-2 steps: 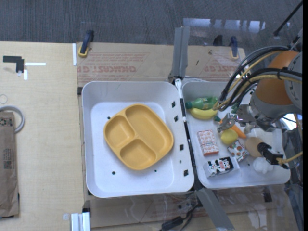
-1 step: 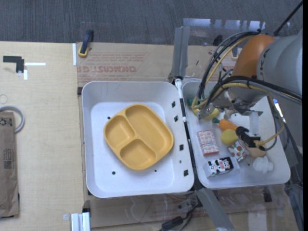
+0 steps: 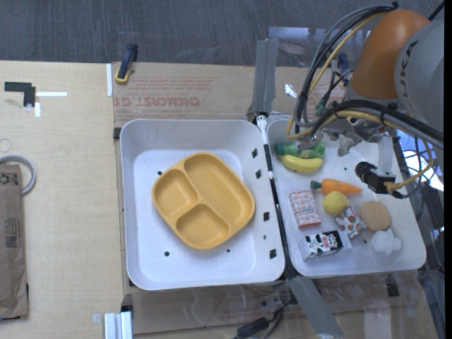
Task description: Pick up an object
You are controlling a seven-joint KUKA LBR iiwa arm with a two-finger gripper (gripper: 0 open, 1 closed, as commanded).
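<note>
The right bin [image 3: 357, 270] holds several small objects. A yellow banana [image 3: 302, 164] lies at its back left, with a green item [image 3: 288, 149] touching its far side. My gripper [image 3: 311, 140] hangs low over these two, at the green item's right end. No object can be seen in its grasp. In the middle lie an orange carrot [image 3: 341, 186], a yellow lemon [image 3: 336, 203] and a pink box [image 3: 304, 209]. Nearer the front are a black-and-white carton [image 3: 323, 244], a small red-and-white packet [image 3: 349, 222], a tan egg-shaped piece [image 3: 375, 215] and a white lump [image 3: 385, 242].
In the left bin [image 3: 141, 210] lies a yellow divided plate [image 3: 203, 200]. The arm's cables and orange band [image 3: 385, 48] arch over the right bin's back edge. A black part of the arm [image 3: 374, 176] reaches over the bin's right side. A brown bag [image 3: 13, 239] lies far left on the bench.
</note>
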